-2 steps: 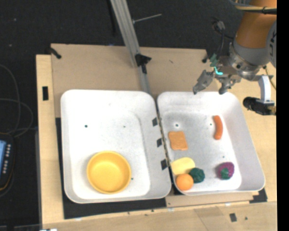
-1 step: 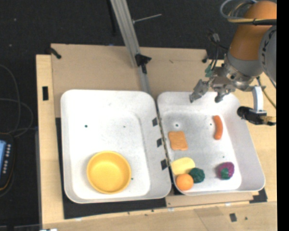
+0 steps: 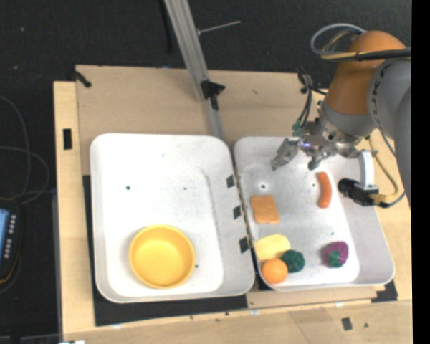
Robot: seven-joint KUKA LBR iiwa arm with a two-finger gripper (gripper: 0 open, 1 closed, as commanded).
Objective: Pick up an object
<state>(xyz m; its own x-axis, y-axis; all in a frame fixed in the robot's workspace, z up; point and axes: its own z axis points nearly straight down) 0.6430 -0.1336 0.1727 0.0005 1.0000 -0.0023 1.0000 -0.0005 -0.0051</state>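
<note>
End effector (image 3: 298, 156), seemingly empty, above right bin (image 3: 365, 228).

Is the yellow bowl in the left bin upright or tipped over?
Upright. The yellow bowl sits in the left bin with its round opening facing up and its inside showing; nothing is seen in it.

A yellow bowl (image 3: 162, 256) sits upright near the left bin's (image 3: 107, 156) front. In the right bin (image 3: 373, 249) lie an orange sausage (image 3: 324, 190), a tan slab (image 3: 264, 209), and, clustered at the front, a yellow block (image 3: 271, 246), an orange ball (image 3: 274, 271), a green lump (image 3: 294, 261); a purple lump (image 3: 335, 254) lies apart.
</note>
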